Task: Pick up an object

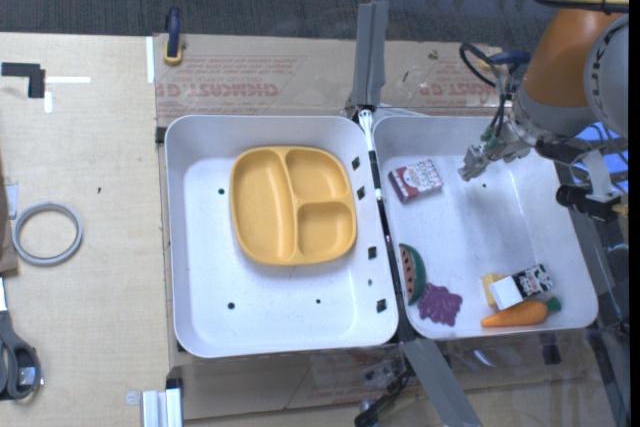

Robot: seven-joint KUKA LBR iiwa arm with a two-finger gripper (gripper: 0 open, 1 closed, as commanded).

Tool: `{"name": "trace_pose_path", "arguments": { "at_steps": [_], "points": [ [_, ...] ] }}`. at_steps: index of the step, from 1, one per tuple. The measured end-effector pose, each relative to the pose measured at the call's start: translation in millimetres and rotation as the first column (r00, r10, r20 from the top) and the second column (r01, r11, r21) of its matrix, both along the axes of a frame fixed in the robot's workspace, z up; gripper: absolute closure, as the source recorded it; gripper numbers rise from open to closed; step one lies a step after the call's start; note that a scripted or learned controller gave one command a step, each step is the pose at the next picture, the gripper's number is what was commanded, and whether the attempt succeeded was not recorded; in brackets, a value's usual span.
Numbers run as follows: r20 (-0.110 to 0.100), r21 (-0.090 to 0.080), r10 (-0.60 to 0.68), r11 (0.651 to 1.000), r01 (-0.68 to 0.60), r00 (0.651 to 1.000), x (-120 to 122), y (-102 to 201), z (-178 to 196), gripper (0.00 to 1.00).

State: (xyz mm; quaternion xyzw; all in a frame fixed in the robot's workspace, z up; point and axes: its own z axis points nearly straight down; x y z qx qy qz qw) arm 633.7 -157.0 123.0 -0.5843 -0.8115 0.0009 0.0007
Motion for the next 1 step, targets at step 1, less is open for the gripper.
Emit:
{"name": "trace_pose_path", "arguments": {
  "at_steps": [1],
  "points": [
    [0.0, -0.001, 0.0, 1.0, 0.0, 1.0, 0.4, -0.7, 8.6, 1.0]
  ]
}}
